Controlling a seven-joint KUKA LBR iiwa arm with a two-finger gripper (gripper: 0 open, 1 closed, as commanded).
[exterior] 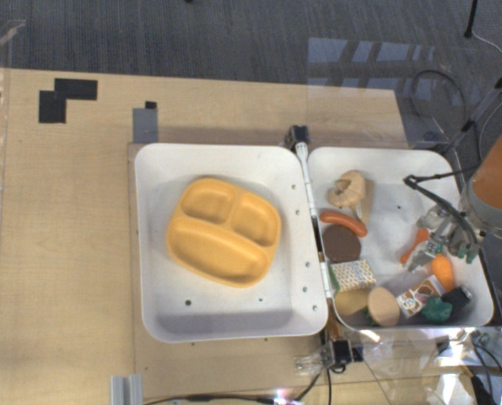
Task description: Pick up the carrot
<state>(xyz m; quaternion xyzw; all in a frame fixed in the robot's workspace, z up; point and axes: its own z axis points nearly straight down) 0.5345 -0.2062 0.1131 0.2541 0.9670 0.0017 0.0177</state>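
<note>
Inside right bin [400,160]: carrot [416,245]

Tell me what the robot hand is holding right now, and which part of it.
It cannot be told. The hand sits over the right bin right against the carrot, but the view is too small to show a grip.

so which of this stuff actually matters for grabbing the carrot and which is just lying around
Belongs to the job:
- carrot, in the right bin
- gripper, low over the carrot

Just lying about:
- yellow divided plate in the left bin
- sausage
- brown round patty
- beige pastry-like piece
- orange fruit
- small green item
</note>
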